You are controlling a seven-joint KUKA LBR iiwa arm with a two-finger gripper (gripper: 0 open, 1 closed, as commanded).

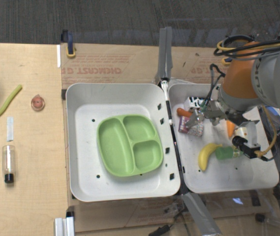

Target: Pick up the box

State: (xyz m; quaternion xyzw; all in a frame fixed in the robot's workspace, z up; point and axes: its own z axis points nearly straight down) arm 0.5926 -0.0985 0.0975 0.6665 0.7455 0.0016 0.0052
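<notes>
Gripper (pixel 197 119) low in right bin (pixel 228 181), jaw state indeterminate. Box (pixel 185 123), small, purple-sided, touches gripper at its 9 o'clock, near bin's left wall. Long axis roughly 12–6. Banana (pixel 206 155) at box's 5 o'clock.

Green divided plate (pixel 130 145) in left bin (pixel 76 146), banana (pixel 206 156) (yellow) in right bin (pixel 228 183), vial (pixel 8 163) on bench.

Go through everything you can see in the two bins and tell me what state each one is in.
green divided plate: lying flat in the left bin, right side up
box: in the right bin, under the hand
hand: down over the box
banana: lying flat, unpeeled
green bottle: on its side beside the banana
</notes>
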